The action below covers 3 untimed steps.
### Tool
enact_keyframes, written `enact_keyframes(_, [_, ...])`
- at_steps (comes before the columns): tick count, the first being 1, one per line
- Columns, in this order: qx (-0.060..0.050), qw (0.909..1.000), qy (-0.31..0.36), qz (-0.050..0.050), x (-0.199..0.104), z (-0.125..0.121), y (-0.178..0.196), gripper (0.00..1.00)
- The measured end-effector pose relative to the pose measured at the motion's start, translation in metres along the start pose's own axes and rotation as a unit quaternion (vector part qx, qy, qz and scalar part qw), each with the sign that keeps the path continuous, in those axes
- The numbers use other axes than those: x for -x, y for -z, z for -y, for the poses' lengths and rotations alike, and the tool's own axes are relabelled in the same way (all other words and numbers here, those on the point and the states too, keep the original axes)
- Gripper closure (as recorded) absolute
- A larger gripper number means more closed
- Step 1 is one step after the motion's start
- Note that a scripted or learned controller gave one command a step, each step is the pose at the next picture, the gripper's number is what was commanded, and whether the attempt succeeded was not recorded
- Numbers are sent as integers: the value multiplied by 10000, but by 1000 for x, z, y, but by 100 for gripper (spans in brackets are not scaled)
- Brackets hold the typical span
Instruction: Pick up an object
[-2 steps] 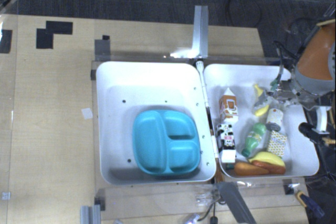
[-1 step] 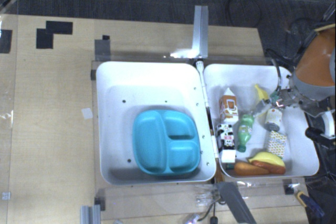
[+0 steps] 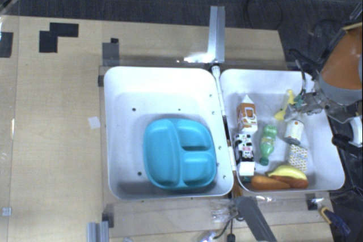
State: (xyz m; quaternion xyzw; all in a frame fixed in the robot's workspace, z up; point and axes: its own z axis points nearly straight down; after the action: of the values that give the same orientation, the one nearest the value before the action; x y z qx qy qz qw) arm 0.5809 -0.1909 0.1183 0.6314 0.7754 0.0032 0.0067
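My gripper (image 3: pixel 299 107) reaches in from the right and hangs over the back right part of the right bin (image 3: pixel 338 151). Just below it in the view lies a small white cylinder (image 3: pixel 294 131), and a yellow object (image 3: pixel 282 113) sits at its left side. Further left are an orange-and-white bottle (image 3: pixel 247 113), a black-and-white carton (image 3: pixel 245 147) and a green bottle (image 3: pixel 266 141). Near the bin's front lie a banana (image 3: pixel 289 172), an orange carrot-like piece (image 3: pixel 269 182) and a patterned packet (image 3: pixel 298 157).
The left bin (image 3: pixel 122 122) holds a blue divided plate (image 3: pixel 180 151). A metal post (image 3: pixel 216 34) stands behind the wall between the bins. The arm's orange band (image 3: pixel 343 65) sits over the right bin's far right edge, with cables beside it.
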Motion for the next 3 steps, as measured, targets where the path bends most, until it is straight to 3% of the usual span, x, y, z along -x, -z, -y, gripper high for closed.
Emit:
enact_keyframes(1, [-24, 9908, 1354, -17, -19, -12, 50, 100])
enact_keyframes(2, [-33, 10000, 41, -18, -37, -59, 79, 100])
enact_keyframes(3, [-47, 9991, 419, -23, 17, -22, -19, 100])
